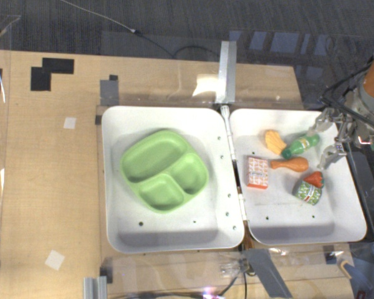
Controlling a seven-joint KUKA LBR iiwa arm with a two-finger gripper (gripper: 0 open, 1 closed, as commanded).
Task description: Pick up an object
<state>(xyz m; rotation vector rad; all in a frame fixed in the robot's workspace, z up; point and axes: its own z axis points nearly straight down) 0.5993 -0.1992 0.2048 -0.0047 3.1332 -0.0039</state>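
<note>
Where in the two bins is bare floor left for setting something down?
Right bin: bare along the near wall below the patterned box, crowded in the far right around the claw. Left bin: only corners around the green tray.

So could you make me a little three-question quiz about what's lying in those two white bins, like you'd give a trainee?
1. True or false: the green divided plate lies in the left bin.
2. Multiple choice: which thing lies nearest the gripper? A) the small pink box B) the green bottle C) the green divided plate
3. Fill in: the toy strawberry lies in the ____ bin, on the side nearest the arm.

Key: 1 true; 2 B; 3 right. The right bin also holds a drumstick and a yellow-orange piece.
</note>
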